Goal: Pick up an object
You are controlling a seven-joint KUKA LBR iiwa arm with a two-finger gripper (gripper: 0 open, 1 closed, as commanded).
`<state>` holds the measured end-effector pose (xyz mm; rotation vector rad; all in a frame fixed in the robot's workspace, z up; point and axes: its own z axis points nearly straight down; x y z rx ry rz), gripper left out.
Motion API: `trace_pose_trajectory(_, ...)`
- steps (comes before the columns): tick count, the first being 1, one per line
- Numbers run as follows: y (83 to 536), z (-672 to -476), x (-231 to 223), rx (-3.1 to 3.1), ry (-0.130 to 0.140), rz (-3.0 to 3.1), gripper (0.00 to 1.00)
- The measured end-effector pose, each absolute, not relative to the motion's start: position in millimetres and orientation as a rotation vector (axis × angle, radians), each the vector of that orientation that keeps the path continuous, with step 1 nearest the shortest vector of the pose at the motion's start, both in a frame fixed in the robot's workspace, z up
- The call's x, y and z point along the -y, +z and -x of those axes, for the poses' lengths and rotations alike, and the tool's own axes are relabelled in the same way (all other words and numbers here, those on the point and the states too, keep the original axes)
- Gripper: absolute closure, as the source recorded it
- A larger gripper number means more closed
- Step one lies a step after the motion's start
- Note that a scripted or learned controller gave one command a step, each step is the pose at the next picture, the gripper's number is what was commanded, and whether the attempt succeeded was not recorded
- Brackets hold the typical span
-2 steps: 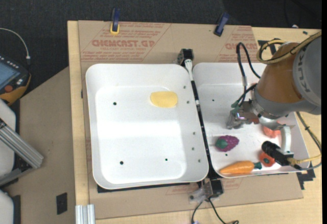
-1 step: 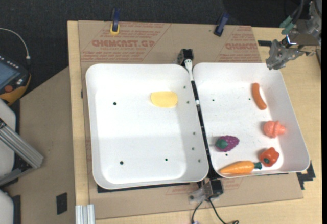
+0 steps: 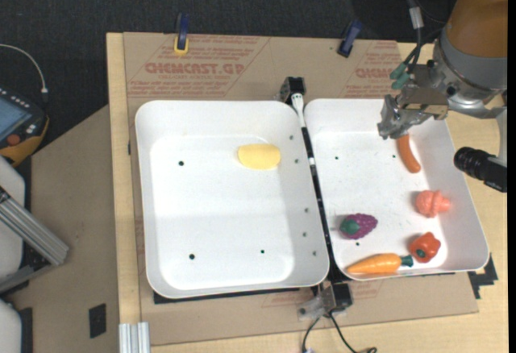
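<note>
My gripper [image 3: 393,127] hangs over the back of the right bin [image 3: 355,118], just left of an orange sausage [image 3: 409,155] lying near the bin's right side. Nothing shows between its fingers. Further forward in the same bin lie a pink lumpy piece [image 3: 432,203], a red pepper [image 3: 425,247], a purple grape bunch [image 3: 358,225] and an orange carrot [image 3: 377,264] at the front wall. A yellow oval piece [image 3: 259,156] rests in the left bin [image 3: 161,182], toward its back.
The two bins sit side by side on a brown board [image 3: 242,61], with a black divider strip [image 3: 310,174] between them. Blue clamps [image 3: 182,35] hold the board's back edge. Dark floor surrounds the bench.
</note>
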<state>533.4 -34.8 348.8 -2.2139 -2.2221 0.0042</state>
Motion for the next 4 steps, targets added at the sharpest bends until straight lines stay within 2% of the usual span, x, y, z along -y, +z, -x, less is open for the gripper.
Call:
trace_pose_trajectory(1, 247, -475.2, 11, 2.212, 0.015, 2.213, 1.00)
trace_pose_trajectory(2, 263, -479.9, 13, 2.222, -0.002, 2.224, 1.00)
trace_pose_trajectory(4, 283, -480.9, 13, 2.222, -0.006, 2.228, 1.00)
